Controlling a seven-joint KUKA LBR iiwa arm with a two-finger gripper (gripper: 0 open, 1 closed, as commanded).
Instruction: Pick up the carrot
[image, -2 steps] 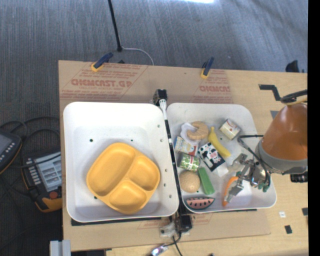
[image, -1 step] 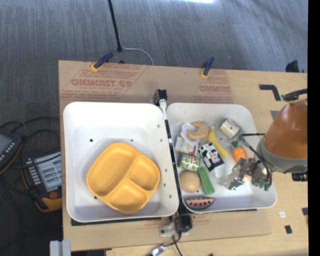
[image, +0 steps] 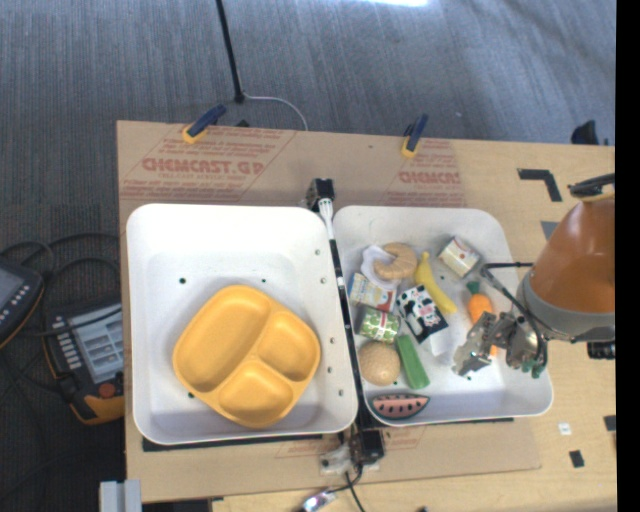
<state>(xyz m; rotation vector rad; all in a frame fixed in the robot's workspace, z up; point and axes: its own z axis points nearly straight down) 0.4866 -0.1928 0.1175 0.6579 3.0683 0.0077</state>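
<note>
- Carrot: small orange piece, lying on the floor of the right bin, toward its right side, just right of the banana. Partly masked by the arm's hardware.
- Gripper: low in the right bin, just below the carrot as the camera sees it. Metal clutter at the tip; whether the hand is released or clenched I cannot tell. Nothing orange visible in its grasp.
- Progress, as a judgement: pick not done. Carrot looks to be resting in the bin, not lifted. Left to do: line up on the carrot, close on it, raise it clear.
- Arm: grey with orange band, reaching in from the right and overhanging the bin's right edge.
- Other contents of the right bin: round bread roll, small box, black-and-white carton, green packet, green cucumber-like piece, brown round item, watermelon slice. Crowded to the left; the carrot's neighbours could be bumped.
- Left bin: holds a yellow divided plate.
- Surface: bins on a cardboard sheet clipped with two clamps, over a light wood bench.
- Room: grey carpet beyond; cables and a handheld pendant at left.
</note>
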